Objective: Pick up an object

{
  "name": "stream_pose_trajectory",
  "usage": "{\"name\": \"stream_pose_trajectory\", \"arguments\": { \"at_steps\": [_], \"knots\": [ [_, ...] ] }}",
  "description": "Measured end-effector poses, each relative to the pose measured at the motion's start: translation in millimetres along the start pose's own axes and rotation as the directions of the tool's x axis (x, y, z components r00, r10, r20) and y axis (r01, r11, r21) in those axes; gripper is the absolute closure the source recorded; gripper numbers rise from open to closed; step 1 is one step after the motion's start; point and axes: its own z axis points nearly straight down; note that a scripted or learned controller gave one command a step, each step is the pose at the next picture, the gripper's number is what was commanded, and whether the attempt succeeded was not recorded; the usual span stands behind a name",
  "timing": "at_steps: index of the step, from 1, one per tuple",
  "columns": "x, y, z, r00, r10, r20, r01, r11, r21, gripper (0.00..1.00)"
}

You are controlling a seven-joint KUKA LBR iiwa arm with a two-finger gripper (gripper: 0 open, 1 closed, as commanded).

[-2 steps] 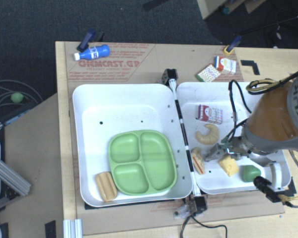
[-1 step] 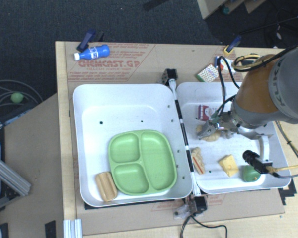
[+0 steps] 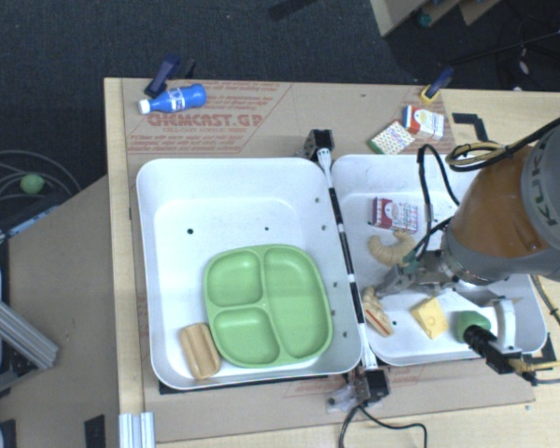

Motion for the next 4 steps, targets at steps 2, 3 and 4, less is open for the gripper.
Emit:
{"name": "stream_pose_trajectory", "arguments": {
  "at_steps": [2,3,4],
  "knots": [
    [-33,129,-22,1.000,-0.002,0.001,0.002,1.000,-0.005,0.00],
    [-3,96,-2,1.000,-0.002,0.000,0.002,1.000,-0.001,0.00],
    [0,168,-2,1.000,-0.002,0.001,0.002,1.000,-0.004,0.00]
  ]
}}
